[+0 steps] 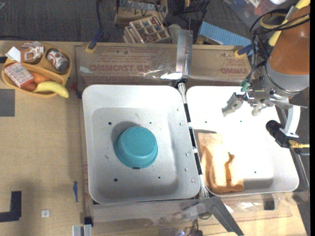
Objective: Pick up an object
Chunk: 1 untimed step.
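Camera view: end effector over right bin, nearest object lies below-left of it

Camera view, single moment. Grey arm with orange band reaches in from the right; its two-finger end effector point(244, 105) hangs over the upper middle of the right shallow white plastic bin point(290, 181). Fingers read as spread, one grey tip angled out to the left, the other shorter tip to its right, with bare bin floor showing between them. Nothing is held.

Candidate objects:
- tan and orange soft cloth-like piece, folded, elongated point(220, 165), lying in the right bin against its left wall, lower half
- teal round plastic bowl, upside down point(137, 146), in the middle of the left shallow white plastic bin point(93, 102)

Key relation: the cloth piece lies toward the bottom of the picture and somewhat left of the end effector, same bin, apart from it with open white floor between. Its long axis runs roughly up-down in the picture, parallel to the divider between the bins. The bowl is well apart, across the divider.

Judgement: the cloth piece is the nearer target by far. A grasp would likely want the fingers closing across its short width, i.e. left-right in the picture. Its left edge sits close to the bin wall, so the left finger may have little room there; the right-hand, orange side looks more accessible.

Off the bins, on the desk at upper left: a yellow tray of toy food point(34, 70), not relevant
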Each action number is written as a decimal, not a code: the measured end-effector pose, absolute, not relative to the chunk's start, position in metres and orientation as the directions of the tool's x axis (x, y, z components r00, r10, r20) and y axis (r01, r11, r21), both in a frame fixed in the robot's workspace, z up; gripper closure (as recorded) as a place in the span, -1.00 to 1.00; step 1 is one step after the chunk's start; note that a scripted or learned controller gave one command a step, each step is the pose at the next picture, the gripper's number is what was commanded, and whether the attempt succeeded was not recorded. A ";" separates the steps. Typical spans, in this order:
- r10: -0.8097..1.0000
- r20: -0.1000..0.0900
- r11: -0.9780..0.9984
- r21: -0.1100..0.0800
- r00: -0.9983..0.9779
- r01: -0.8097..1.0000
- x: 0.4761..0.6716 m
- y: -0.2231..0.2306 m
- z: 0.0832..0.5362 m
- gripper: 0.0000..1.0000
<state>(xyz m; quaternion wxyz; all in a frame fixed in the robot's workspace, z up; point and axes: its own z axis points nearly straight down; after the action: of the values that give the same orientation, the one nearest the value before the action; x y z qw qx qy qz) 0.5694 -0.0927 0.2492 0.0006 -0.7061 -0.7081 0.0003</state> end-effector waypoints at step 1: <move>0.992 0.000 0.127 0.000 -0.127 0.992 0.541 -0.101 0.122 -1.00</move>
<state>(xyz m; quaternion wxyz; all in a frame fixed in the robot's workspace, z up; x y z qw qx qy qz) 0.5413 -0.1014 0.1219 -0.0001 -0.6606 -0.7507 -0.0001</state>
